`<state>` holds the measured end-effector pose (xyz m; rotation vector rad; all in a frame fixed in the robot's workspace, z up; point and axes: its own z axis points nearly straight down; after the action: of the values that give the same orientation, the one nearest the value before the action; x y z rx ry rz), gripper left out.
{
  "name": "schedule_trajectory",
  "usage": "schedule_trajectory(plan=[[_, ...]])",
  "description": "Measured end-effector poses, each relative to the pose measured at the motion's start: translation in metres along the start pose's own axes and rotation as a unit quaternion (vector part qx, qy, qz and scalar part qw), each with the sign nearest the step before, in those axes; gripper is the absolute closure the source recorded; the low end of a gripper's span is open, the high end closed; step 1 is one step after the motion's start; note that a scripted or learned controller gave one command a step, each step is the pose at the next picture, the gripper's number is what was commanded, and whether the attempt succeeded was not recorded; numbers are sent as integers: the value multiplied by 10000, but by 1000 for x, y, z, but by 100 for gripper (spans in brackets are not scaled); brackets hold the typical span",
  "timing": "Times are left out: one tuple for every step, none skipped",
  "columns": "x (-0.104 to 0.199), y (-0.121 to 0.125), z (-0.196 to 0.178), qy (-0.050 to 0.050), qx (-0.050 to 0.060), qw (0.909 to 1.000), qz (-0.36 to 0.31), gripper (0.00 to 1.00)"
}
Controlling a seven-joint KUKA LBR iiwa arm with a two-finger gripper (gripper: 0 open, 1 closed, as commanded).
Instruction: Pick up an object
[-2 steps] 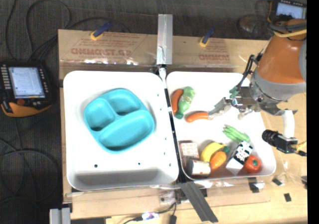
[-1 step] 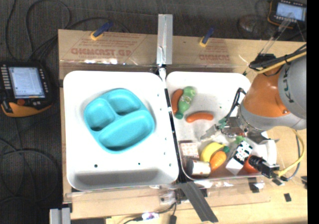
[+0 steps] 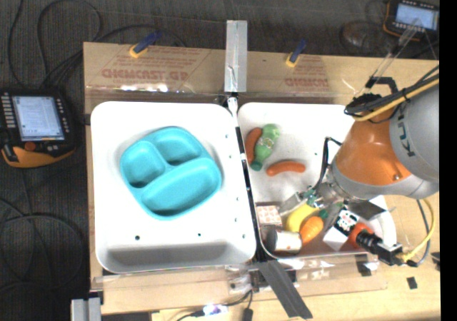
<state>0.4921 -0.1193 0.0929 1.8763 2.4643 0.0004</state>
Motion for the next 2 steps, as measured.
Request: schedule_trajectory(plan=[[-18,-5,3,150,22,9957,-916,0],[-18,-4,-4,163,24,9957,-911,100]])
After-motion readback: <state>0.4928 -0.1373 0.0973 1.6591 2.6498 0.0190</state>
